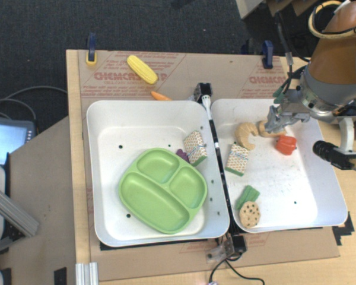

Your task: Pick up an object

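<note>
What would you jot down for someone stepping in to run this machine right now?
Claw: low over the right bin, at its far edge; grip state unclear.
Close by it: croissant, red pepper.
Same bin: patterned carton, cookie.
Left bin: green divided plate, second carton.
On the bench behind: corn cob.
Done: nothing visibly lifted. Left: pick one object.

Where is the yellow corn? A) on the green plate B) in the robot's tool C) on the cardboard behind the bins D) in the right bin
C: the corn lies on the cardboard behind the left bin, outside both bins and apart from the green plate.
</note>
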Robot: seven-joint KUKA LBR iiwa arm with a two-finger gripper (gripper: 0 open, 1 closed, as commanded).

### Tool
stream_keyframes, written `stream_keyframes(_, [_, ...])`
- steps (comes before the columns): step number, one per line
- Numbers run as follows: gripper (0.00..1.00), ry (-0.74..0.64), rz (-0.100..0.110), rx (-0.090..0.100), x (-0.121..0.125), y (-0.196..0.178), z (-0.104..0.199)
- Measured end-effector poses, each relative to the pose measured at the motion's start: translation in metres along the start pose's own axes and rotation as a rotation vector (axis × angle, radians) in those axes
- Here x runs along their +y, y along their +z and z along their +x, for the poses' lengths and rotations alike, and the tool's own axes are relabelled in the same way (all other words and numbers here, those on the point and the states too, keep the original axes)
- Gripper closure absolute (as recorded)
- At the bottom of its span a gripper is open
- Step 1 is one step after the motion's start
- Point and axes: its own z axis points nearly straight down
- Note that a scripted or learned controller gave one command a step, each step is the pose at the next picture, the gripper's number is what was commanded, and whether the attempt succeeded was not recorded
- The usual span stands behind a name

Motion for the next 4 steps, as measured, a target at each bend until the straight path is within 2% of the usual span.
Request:
stream_keyframes(1, [1.0, 0.003, 0.017, 0.004, -0.088, 0.058, 0.019])
stream_keyframes(2, [1.0, -0.004, 0.009, 0.005, -0.097, 0.055, 0.077])
stream_keyframes(3, [1.0, -0.006, 0.004, 0.003, -0.096, 0.055, 0.15])
stream_keyframes(4, [0.0, 0.002, 0.004, 0.001, -0.096, 0.055, 0.145])
